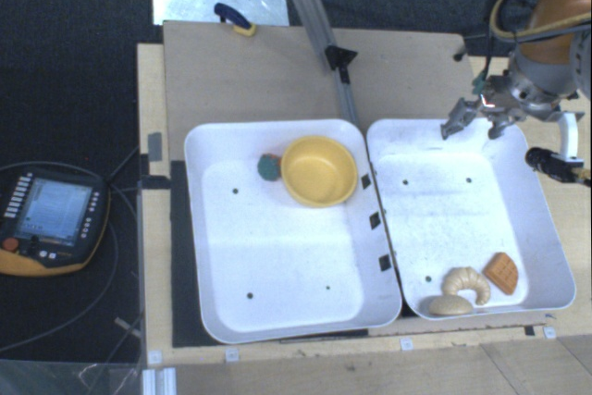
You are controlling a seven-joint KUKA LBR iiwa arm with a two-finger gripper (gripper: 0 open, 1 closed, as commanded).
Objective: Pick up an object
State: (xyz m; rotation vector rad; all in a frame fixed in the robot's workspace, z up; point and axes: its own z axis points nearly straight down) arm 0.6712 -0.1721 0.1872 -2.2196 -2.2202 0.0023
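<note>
Nearest the camera, at roughly 5 o'clock in the frame, three small items are clustered in the right bin (536,199): a pale oval piece (449,304), a curved croissant-like piece (469,281) touching it, and an orange waffle-like square (501,272) just beside. Any of these is taken as the likely pick target.

The gripper (473,127) is seen at 2 o'clock, above the far rim of the right bin, jaws spread wide, nothing held between them. It is well apart from the cluster.

For a good pick: the jaws should be carried toward 6 o'clock over the bin floor, centred on one item only. The waffle square is judged easiest, being flat-sided and slightly separate. The croissant and oval touch, so a double contact could be risked there. The near bin wall is close; descent should be kept inside it.

Elsewhere: in the left bin (277,291), a yellow bowl (319,171) at 12 o'clock with a small green object (268,166) beside it. A teach pendant (48,219) lies at 9 o'clock off the surface. Nothing is seen blocking the path.
</note>
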